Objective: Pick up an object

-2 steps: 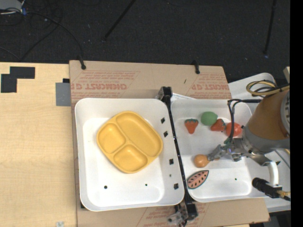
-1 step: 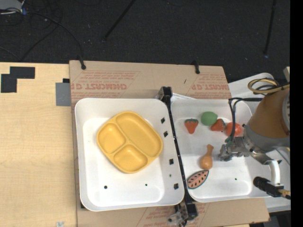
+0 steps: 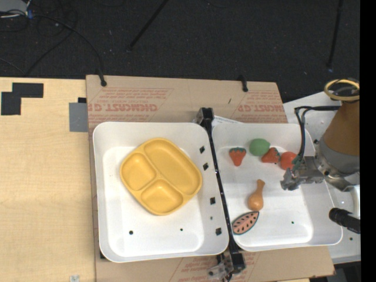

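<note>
The right bin point(image 3: 294, 231) holds several toy foods. A strawberry point(image 3: 237, 155) and a green round piece point(image 3: 259, 146) lie near its far side, with two red pieces point(image 3: 270, 155) point(image 3: 288, 159) beside them. A tan drumstick point(image 3: 257, 195) lies in the middle and a watermelon slice point(image 3: 245, 222) sits near the front left corner. My gripper point(image 3: 291, 182) hangs low over the bin's right side, just in front of the rightmost red piece and to the right of the drumstick. Nothing shows in its grasp.
The left bin point(image 3: 111, 228) holds a yellow divided plate point(image 3: 160, 175). A black divider point(image 3: 212, 175) runs between the bins. The arm's orange band point(image 3: 346, 128) and grey wrist stand over the right bin's right rim. Cables point(image 3: 302, 128) loop beside the wrist.
</note>
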Tool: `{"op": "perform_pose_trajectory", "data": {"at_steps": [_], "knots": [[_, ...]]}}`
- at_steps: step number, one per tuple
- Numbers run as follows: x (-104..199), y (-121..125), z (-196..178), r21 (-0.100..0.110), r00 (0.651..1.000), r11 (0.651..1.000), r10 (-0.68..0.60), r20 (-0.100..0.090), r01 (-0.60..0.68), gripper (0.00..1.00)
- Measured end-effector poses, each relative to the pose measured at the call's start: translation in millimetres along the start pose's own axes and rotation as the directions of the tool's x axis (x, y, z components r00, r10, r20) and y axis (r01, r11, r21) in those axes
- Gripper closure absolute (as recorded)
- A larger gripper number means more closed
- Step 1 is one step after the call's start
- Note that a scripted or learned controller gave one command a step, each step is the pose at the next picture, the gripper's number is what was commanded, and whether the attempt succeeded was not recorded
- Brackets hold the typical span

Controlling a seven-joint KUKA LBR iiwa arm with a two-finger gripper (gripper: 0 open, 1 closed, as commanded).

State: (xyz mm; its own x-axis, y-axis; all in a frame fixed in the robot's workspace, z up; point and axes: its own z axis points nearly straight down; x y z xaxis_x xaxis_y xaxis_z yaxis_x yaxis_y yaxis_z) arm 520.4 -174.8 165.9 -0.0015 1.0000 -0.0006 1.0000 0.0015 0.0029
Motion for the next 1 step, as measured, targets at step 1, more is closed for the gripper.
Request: {"op": "perform_pose_trajectory", "data": {"at_steps": [1], "knots": [[9.6, 0.6, -48.8, 0.001, 1.0, 1.0, -0.001, -0.001, 0.001, 1.0]]}}
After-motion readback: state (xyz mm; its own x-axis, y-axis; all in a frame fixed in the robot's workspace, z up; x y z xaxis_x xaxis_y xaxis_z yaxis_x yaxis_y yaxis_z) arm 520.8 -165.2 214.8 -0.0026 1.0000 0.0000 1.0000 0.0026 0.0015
